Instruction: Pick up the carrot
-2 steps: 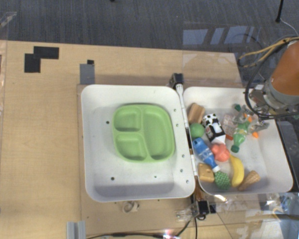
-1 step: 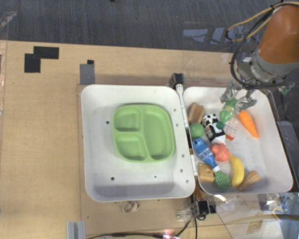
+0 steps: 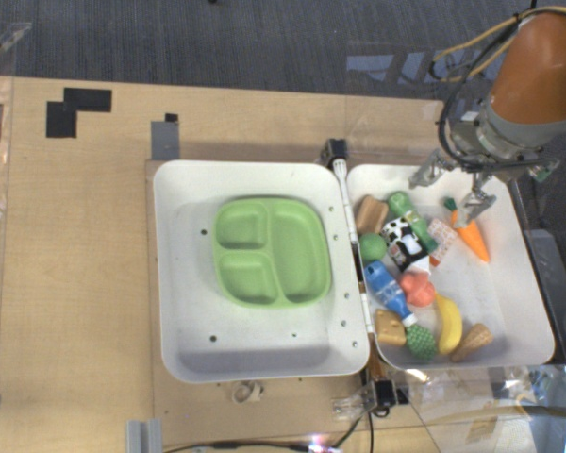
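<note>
Pale wood makes up the bench (image 3: 75,281), smooth and matte, with cables and small clear fittings (image 3: 368,406) along its near edge. On it sit two shallow white bins side by side, both with rounded corners and a dull plastic sheen.

At the near end of the right bin (image 3: 524,319) lies a heap of toy food: a waffle-textured cone (image 3: 472,339), a curved yellow banana (image 3: 448,323), a knobbly green piece (image 3: 420,342) and a tan chunk (image 3: 390,327). Just beyond these are a blue bottle (image 3: 385,287), a pink rounded item (image 3: 417,287), a black-and-white patterned toy (image 3: 406,235), a green ball (image 3: 371,246) and a brown bread-like lump (image 3: 370,213).

The left bin (image 3: 184,347) holds a light green tray (image 3: 268,252) with three moulded compartments, rounded and glossy.

The carrot (image 3: 471,235), a tapered orange cone with a small green top, lies on the floor of the right bin towards its far right side, apart from the heap. Directly over its green end hangs the gripper (image 3: 464,185), its two thin metal fingers spread wide, one finger (image 3: 478,201) close to the carrot top; nothing sits between them. Above it rises the grey wrist and the orange band (image 3: 540,64) of the arm.

Farther off, black square markings (image 3: 75,109) are on the wood, and beyond the bench edge lies dark grey ribbed carpet (image 3: 264,26).
</note>
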Controlling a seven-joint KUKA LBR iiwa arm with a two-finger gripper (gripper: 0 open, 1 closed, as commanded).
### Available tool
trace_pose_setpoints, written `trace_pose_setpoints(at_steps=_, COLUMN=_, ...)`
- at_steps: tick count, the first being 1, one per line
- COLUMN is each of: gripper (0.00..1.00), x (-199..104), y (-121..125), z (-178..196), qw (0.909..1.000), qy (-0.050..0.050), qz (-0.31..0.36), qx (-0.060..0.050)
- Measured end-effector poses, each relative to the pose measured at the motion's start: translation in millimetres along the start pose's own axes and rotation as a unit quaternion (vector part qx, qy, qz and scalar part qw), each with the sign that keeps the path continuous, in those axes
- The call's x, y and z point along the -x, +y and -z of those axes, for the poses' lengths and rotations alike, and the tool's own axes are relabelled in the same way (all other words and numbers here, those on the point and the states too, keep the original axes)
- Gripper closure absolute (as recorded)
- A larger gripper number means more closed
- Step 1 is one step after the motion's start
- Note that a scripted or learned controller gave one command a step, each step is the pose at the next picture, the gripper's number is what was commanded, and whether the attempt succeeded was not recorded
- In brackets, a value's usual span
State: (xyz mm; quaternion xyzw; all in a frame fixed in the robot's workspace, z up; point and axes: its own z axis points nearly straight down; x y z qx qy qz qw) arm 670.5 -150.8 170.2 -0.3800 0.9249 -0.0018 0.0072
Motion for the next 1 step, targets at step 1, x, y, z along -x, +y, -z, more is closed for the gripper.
trace_pose_setpoints(at_steps=1, gripper=0.0, x=-38.0, y=-22.0, z=-45.6, qw=0.9999, qy=0.001, qz=0.014, qx=0.0)
